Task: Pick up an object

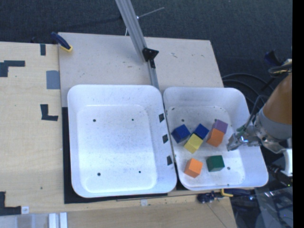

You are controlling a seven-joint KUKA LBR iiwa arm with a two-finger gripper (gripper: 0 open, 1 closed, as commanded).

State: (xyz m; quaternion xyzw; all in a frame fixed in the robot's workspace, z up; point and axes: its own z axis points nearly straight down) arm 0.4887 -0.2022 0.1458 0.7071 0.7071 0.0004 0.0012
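Robotics laboratory bench. Two shallow white plastic bins (116, 91) sit on a taped plywood benchtop (28, 127) (loose black cables (242, 77) alongside).

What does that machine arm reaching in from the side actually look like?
A thick rounded arm, orange above and grey below towards the wrist. At its tip sits a small silvery metal pincer with thin fingers, with dark cables trailing behind the arm.

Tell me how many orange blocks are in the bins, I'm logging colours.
2, both in the right bin. One orange block sits against the purple block; the other lies nearer the front, left of the green block. None looks hidden.
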